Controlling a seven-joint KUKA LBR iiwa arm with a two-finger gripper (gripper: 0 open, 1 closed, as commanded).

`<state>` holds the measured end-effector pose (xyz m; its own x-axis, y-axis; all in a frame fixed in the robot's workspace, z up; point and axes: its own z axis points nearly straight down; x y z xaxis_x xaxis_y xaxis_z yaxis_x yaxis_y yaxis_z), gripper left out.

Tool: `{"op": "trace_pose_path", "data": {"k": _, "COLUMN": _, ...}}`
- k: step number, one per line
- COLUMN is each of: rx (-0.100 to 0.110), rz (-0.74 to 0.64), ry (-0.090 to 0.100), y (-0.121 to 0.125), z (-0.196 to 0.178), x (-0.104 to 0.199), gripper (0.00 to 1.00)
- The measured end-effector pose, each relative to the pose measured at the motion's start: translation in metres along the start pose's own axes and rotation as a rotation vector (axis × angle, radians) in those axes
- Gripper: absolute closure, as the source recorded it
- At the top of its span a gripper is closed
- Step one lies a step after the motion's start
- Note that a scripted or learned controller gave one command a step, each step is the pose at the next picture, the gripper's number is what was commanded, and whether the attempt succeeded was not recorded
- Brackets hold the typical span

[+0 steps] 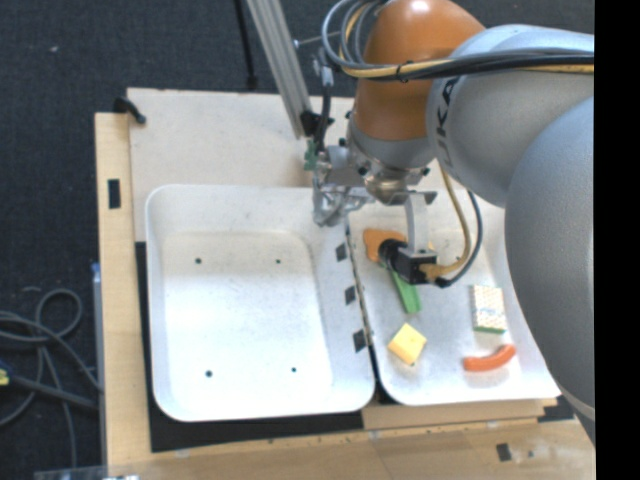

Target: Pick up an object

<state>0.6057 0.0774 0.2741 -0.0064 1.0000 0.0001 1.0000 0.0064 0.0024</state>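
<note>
Grey arm [520, 98] reaches in from 3 o'clock. I see the gripper [335, 206] over the seam between the left bin [160, 208] and the right bin [450, 386], at 12 o'clock. I cannot tell whether it is open or gripping anything. In the right bin lie a green stick [406, 294] mid-bin, a yellow block [407, 344] at 7 o'clock, a white-green box [488, 308] at 3 and a red-orange piece [489, 359] at 5.

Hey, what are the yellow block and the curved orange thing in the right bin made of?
The yellow block: probably foam or matte plastic; flat, dull faces without glare. The curved orange thing: likely smooth plastic or rubber, with even colour; too small to be sure.
</note>
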Motion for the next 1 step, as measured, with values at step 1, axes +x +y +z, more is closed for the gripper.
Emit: {"op": "trace_pose_path", "data": {"k": 1, "rx": 0.002, "rz": 0.002, "ry": -0.003, "y": -0.0007, "z": -0.0001, "x": -0.0036, "gripper": 0.00}}
